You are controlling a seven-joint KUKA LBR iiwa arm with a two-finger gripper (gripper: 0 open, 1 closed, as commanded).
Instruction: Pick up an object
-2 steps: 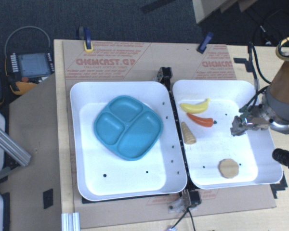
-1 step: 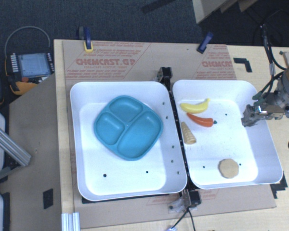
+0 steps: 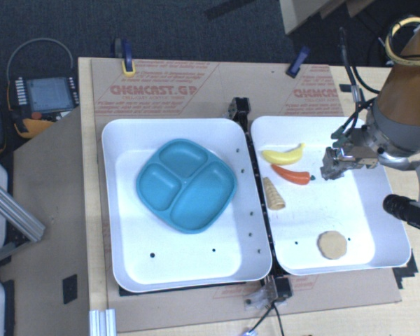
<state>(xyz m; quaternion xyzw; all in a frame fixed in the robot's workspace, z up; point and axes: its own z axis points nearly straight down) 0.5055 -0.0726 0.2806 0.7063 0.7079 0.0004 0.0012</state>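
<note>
Grasping calls for a clean descent: the end effector (image 3: 330, 165) hovers in the right bin (image 3: 378, 257), just beside the red pepper's (image 3: 292, 176) tip, with the banana (image 3: 283, 154) close above it. Whether its fingers are spread, I cannot tell. Centring over the pepper and keeping clear of the banana looks wisest.

A blue three-compartment plastic plate (image 3: 187, 185) is seen in the left white bin (image 3: 119, 145), while in the right white bin (image 3: 378, 254) a yellow banana (image 3: 283, 154), red pepper (image 3: 292, 176), ridged tan cone (image 3: 273, 194) and round tan cookie (image 3: 332, 245) are spread, the grey gripper (image 3: 330, 165) poised just beside the pepper.
</note>
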